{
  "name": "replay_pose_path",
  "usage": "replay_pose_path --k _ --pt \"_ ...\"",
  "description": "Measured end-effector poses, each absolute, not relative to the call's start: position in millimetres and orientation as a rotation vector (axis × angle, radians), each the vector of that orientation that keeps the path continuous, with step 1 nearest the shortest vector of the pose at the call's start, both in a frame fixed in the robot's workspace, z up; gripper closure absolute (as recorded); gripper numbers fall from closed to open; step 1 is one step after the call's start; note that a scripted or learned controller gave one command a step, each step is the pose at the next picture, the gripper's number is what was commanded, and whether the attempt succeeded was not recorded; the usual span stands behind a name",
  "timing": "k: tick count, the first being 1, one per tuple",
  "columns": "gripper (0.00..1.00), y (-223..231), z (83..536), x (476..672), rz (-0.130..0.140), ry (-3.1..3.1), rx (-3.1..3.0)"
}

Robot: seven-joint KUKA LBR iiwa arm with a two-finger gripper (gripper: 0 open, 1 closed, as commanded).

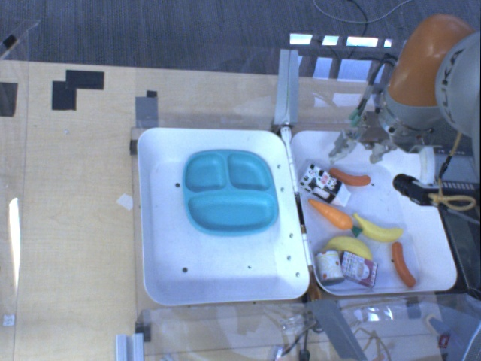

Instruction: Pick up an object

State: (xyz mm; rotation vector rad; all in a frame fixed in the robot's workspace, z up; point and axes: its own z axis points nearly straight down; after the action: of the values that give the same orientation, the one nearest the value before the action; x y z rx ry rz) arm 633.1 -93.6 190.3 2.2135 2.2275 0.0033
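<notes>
We saw the left bin (pixel 161 277) holding a blue sectioned plate (pixel 229 190). In the right bin (pixel 443 269) lay bananas (pixel 378 232), a carrot (pixel 331 214), sausages (pixel 403 265), a black-and-white carton (pixel 322 183) and a small packet (pixel 359 269), its print unreadable. The gripper (pixel 359 150) hovered at the far end, jaws spread, pinching nothing.

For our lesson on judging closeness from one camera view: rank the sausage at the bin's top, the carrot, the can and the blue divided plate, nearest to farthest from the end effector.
1. Sausage, just below the end effector, top of the right bin.
2. Carrot, mid-bin, left side.
3. Can, the bin's bottom-left corner.
4. Blue divided plate, centred in the left bin.
</notes>
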Motion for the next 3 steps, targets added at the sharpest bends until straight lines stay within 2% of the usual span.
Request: replay_pose_path --k 1,2,3 --pt "0.00 -86.8 120.7 635.4 0.040 2.201 2.200" --pt "0.00 -84.4 109.5 632.2 0.067 2.190 2.199" --pt "1.00 -82.3 126.4 637.4 0.086 2.186 2.190"
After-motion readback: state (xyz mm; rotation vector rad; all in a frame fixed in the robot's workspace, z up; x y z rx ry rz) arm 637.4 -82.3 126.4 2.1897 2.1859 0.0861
